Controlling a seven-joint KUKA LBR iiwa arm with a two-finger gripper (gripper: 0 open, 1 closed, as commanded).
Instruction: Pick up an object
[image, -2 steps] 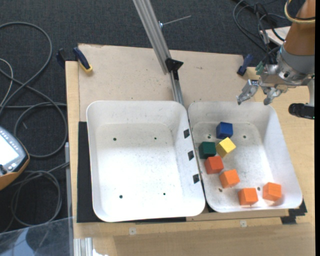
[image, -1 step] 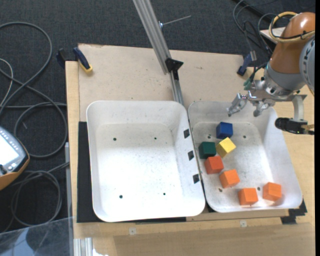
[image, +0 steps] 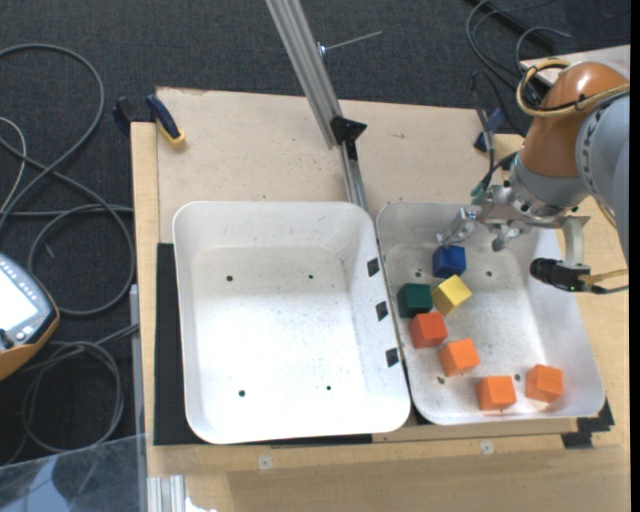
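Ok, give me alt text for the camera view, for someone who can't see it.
A grey and orange robot arm hangs over the right white bin, above a blue cube, beside green, yellow and four orange cubes.

A wooden table (image: 250, 150) is seen on dark carpet (image: 80, 60), with a black mat (image: 163, 340) laid under the left white bin (image: 190, 240). A slanted aluminium rail (image: 312, 70) is fixed at the table's middle by a black bracket (image: 347, 130). A blue and yellow clamp (image: 165, 118) is set at the far left corner. Black cables (image: 50, 200) are strewn over the carpet, and a handheld control pendant (image: 20, 310) is placed at the left edge.
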